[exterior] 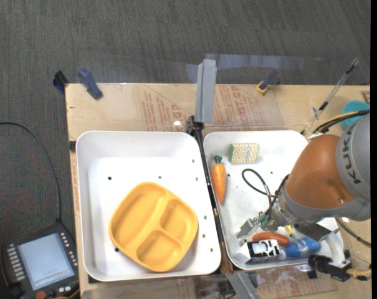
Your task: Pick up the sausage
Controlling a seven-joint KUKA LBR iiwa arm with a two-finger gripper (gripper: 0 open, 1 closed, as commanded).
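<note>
The sausage (pixel 270 237), a short orange-red link, lies near the front of the right bin (pixel 281 143), just behind a blue bottle with a black-and-white label (pixel 288 249). My gripper (pixel 261 223) hangs low over the bin, directly behind and slightly left of the sausage, with grey metal parts showing beside it. The orange wrist band (pixel 318 178) and grey arm cover the bin's right side. I cannot make out whether the sausage sits between the gripper's tips or merely beside them.
An orange carrot (pixel 219 179) lies along the right bin's left wall, with a pale green-dotted sponge (pixel 244 152) behind it and a black cable loop (pixel 255 180) mid-bin. A yellow divided plate (pixel 154 226) rests in the left bin (pixel 95 148). A grey post (pixel 205 92) stands behind the bins.
</note>
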